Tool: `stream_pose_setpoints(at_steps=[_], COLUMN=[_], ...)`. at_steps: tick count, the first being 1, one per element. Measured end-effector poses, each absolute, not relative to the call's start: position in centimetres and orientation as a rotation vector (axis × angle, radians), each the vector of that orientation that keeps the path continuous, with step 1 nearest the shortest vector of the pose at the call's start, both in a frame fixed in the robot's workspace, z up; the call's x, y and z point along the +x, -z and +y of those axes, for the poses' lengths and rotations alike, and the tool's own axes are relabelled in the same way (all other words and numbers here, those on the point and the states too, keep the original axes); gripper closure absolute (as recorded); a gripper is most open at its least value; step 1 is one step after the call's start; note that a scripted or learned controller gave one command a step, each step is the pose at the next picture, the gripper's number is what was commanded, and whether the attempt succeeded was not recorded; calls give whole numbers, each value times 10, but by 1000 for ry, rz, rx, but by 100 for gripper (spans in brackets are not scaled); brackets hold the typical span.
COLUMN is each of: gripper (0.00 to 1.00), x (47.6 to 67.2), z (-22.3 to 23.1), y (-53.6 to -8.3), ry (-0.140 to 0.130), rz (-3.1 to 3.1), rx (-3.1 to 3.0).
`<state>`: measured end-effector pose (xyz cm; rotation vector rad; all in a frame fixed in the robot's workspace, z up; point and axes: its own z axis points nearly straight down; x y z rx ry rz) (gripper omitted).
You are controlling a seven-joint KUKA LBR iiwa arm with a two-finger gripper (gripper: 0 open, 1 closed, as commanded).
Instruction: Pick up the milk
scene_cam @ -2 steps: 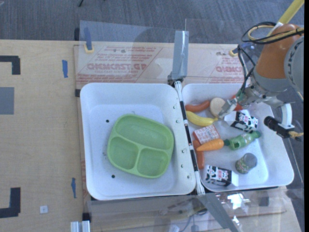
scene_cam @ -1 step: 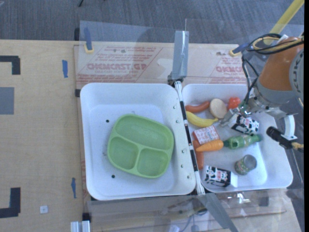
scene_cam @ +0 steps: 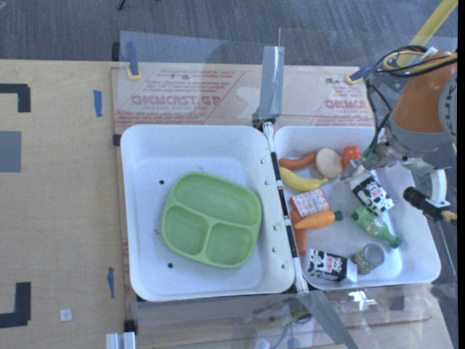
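Gripper [scene_cam: 361,167], finger state indiscernible, is seen poised just beside the milk carton [scene_cam: 371,194] in the right bin [scene_cam: 429,266].

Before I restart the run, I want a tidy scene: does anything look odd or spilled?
Nothing spilled. The right bin is a loose jumble, with both milk cartons and the green bottle lying on their sides.

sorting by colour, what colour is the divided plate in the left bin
Light green, plate, camera view.

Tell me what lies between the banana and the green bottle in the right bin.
In the camera view, a carrot lies between the banana and the green bottle, with an orange-and-white carton just above the carrot.
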<state>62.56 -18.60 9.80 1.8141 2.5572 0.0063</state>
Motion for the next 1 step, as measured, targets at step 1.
stream_pose_setpoints(at_steps=[1], gripper=[100], x=[567], z=[-146], y=[-195], ry=[0], rz=[2341], rx=[2095])
